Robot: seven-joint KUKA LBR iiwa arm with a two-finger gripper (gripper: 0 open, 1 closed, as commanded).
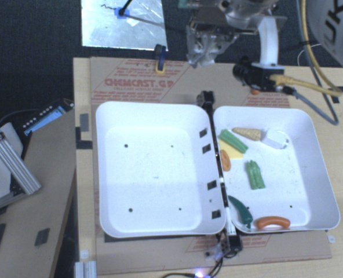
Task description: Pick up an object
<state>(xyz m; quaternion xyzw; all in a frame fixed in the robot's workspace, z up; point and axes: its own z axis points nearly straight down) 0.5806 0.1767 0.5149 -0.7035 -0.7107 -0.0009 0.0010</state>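
Objects lying loose in right bin [310, 155], green ridged piece [255, 175], tan cone [247, 134], orange sausage [272, 222] at front edge, pincer [203, 52] above worktop [131, 80] behind bins, grip state impossible to tell

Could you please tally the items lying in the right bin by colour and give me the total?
Green: 3 (long piece, ridged piece, dark piece)
Orange: 2 (small piece, sausage shape)
Yellow: 1 (flat piece)
Tan: 1 (cone)
White: 1 (round piece)
Total: 8
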